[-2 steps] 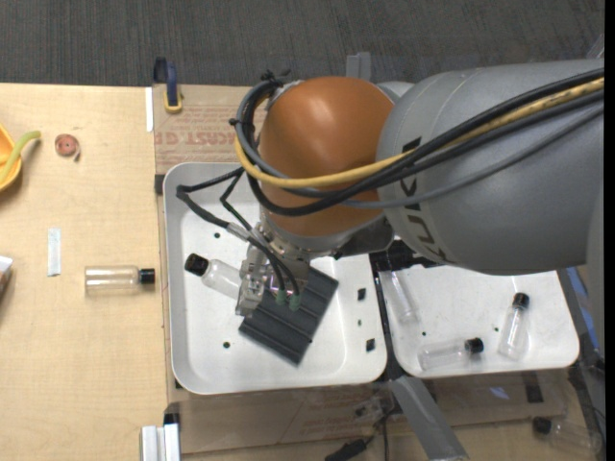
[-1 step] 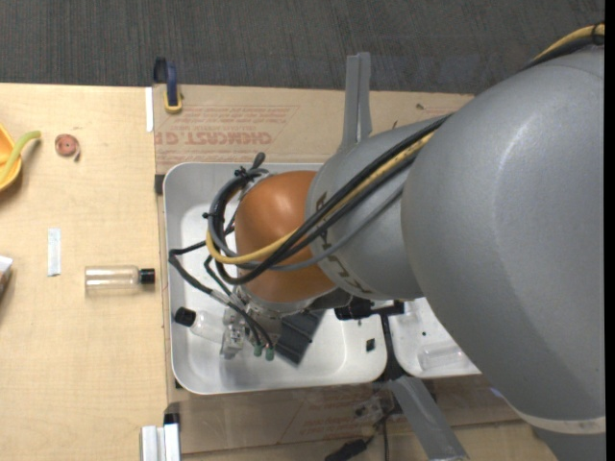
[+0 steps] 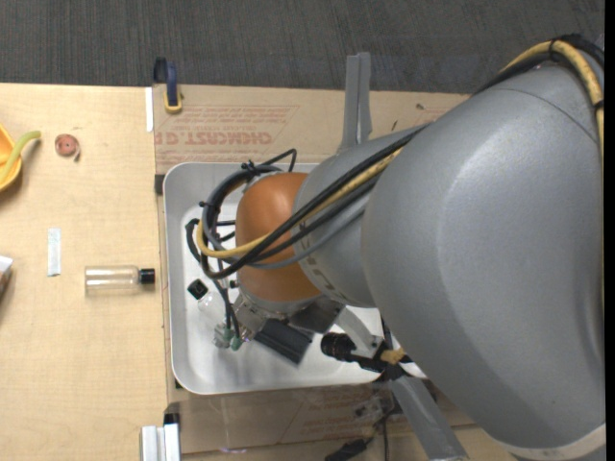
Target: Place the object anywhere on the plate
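Grey arm [image 3: 480, 248] from the right, orange-banded wrist [image 3: 274, 238] angled steeply downward.

Grey arm [image 3: 461, 248] with orange band [image 3: 274, 238] reaches down over the white bin [image 3: 178, 257]; clear bottle [image 3: 117, 278] on bench

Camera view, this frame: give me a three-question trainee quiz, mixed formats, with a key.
1. True or false: the grey arm with an orange band is reaching down over the shallow white bin.
2. Multiple choice: the clear plastic bottle with a black cap lies
A. inside the white bin
B. on the wooden bench left of the bin
C. on the dark floor
3. Fill in: the blue clamp sits at the bench's ____ edge in this view.

Key:
1. True
2. B
3. Top (far) edge
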